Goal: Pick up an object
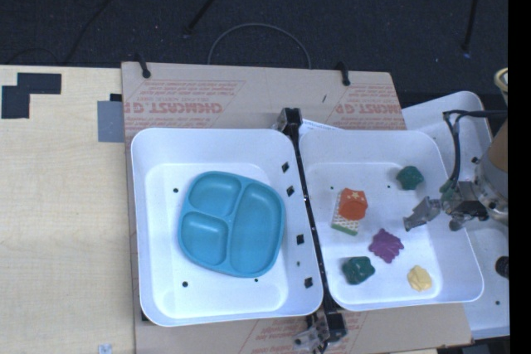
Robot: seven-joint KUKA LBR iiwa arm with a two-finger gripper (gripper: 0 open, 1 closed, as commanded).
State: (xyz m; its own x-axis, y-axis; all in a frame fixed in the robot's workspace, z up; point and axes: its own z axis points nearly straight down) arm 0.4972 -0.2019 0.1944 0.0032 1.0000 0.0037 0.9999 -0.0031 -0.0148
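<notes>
The gripper (427, 213) hangs low at the three o'clock side of the right bin (448, 157), and whether its tips are spread or pressed together cannot be told; nothing is seen held in it. In that bin lie a red block (352, 206) near centre, a purple piece (386, 244) at five o'clock of it, a green piece (358, 269) at six, a yellow piece (420, 278) toward four, and a teal piece (409, 177) at two. The left bin (158, 178) holds a blue divided plate (231, 222); judging from this, the pick is not yet done and everything remains to do.

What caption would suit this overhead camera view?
End effector hovering over the right bin of small toys, beside a blue divided plate in the left bin.
</notes>
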